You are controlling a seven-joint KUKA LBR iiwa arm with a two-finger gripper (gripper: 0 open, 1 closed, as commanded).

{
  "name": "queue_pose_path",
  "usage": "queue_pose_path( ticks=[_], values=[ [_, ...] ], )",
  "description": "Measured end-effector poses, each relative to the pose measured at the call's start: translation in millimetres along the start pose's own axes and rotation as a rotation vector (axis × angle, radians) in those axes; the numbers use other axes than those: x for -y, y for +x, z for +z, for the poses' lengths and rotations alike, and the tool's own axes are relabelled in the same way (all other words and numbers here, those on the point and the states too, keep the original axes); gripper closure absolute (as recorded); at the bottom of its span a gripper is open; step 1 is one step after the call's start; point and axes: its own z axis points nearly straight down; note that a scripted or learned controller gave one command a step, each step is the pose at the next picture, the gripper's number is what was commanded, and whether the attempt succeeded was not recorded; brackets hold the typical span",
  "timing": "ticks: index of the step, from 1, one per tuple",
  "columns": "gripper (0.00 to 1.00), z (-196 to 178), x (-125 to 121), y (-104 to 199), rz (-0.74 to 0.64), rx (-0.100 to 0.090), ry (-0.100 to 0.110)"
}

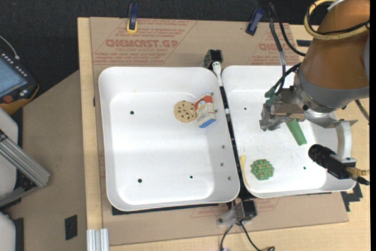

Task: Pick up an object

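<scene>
Brown cardboard underlies both bins. Your gripper [271,120] sits low in the right bin [252,82], just beside the green stick [296,131]; you cannot tell its grip state, so judge the pick as not yet done.

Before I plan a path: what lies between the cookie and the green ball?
In the camera view, the bins' shared divider runs between the cookie in the left bin and the green ball in the right; otherwise bare white floor.
</scene>
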Motion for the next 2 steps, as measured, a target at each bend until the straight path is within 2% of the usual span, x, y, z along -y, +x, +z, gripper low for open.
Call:
queue_pose_path(
  ticks=[1,2],
  values=[
    [1.00,71,15,-89,0.014,0.003,0.002],
    [1.00,3,11,-20,-0.003,0.001,-0.014]
  ],
)
